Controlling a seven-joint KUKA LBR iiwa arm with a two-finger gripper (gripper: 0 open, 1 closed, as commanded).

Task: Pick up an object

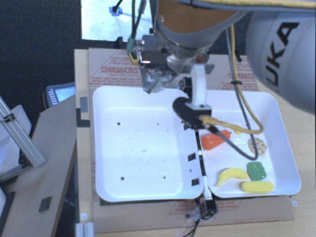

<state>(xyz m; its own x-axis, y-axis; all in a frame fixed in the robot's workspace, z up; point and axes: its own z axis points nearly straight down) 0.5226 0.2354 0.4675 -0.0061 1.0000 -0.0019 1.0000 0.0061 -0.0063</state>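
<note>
Hand (157,80) hangs over the 1 o'clock rim of the left bin (106,132). Can't tell how far open it is, and nothing visibly in it. All candidates lie in the right bin (277,117), well apart from the hand: orange piece (213,141) at 9 o'clock, cookie (257,146) near centre, and green piece (256,170), banana (232,176) and yellow block (257,186) bunched at 5 to 6 o'clock. Risks: descending here likely hits the rim or grabs nothing, since no object sits below. In the bunch, close neighbours could get shoved or double-caught. The flat cookie probably slips a pinch.
</note>
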